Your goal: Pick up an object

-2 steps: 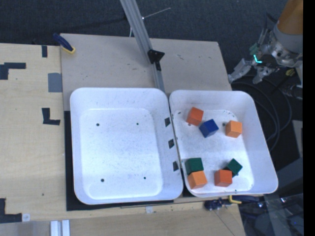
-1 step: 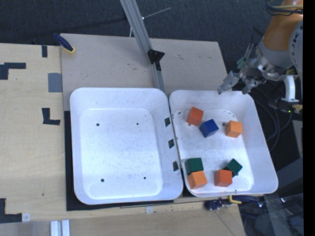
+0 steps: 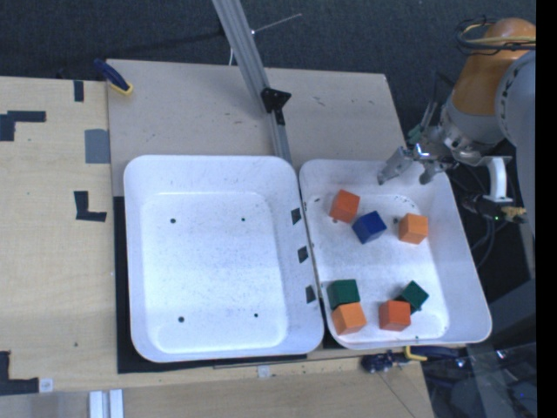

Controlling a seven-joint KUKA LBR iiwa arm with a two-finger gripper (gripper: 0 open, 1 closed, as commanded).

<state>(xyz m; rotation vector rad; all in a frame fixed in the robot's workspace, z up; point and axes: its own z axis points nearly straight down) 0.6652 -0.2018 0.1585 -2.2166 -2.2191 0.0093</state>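
Cam view, from my seat: the arm comes in at upper right, orange band up top, w/ the gripper sitting over the far right corner of the right bin. I see two fingers spread apart, nothing between them, so open and not holding anything. The tips hang just at the bin's back rim, well apart from the blocks. Right bin holds seven blocks. Far row: an orange block towards the divider side, a blue block just beside it to the lower right, and another orange block near the blue one, closest to the gripper of the lot. Near row: a dark green block w/ an orange block touching its front edge; then an orange-red block w/ a second dark green block touching it at its back right corner. The left bin lies alongside, rims touching the right bin in the middle. A grey metal bar slants down from the top to the gap btwn the bins. A blue-and-yellow clamp lies at the bench's far left corner.
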